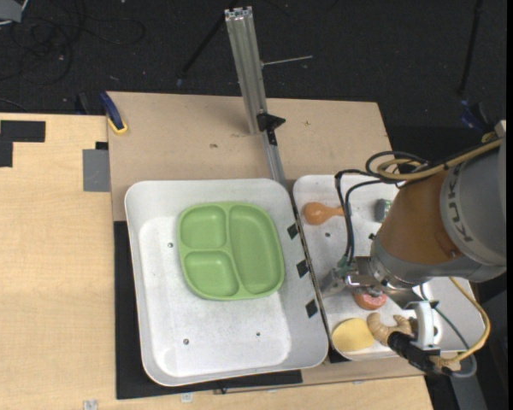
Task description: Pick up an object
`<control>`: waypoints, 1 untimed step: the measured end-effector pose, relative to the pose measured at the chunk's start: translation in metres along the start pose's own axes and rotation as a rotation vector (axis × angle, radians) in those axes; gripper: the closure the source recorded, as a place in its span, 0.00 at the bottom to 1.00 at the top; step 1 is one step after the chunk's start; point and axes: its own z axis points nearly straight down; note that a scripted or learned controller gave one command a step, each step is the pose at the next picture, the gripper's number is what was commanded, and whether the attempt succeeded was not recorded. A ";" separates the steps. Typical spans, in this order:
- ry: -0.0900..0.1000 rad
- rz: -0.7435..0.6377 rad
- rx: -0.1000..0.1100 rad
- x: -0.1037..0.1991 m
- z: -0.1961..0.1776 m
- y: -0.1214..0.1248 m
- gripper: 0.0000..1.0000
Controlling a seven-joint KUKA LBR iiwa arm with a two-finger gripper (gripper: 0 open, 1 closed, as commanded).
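My gripper [356, 282] is low in the right bin [327, 186], under the grey arm with its orange band [417, 229]. It sits directly over a small red-pink object [370, 299], and whether it touches that object is unclear. A yellow rounded object [351, 336] lies at the bin's front edge, with a tan object [383, 324] just to its right. An orange pear-shaped object [318, 213] rests near the bin's back left. A small green item [382, 205] peeks out beside the arm.
The left bin [154, 314] holds a green divided plate [231, 250] in its back half. A metal post [248, 67] rises behind the bins. Black cables [350, 220] loop over the right bin. A white fitting [427, 323] hangs near the arm's front.
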 end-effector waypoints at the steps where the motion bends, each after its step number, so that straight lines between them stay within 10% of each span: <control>1: -0.011 0.009 -0.011 -0.006 -0.012 0.002 1.00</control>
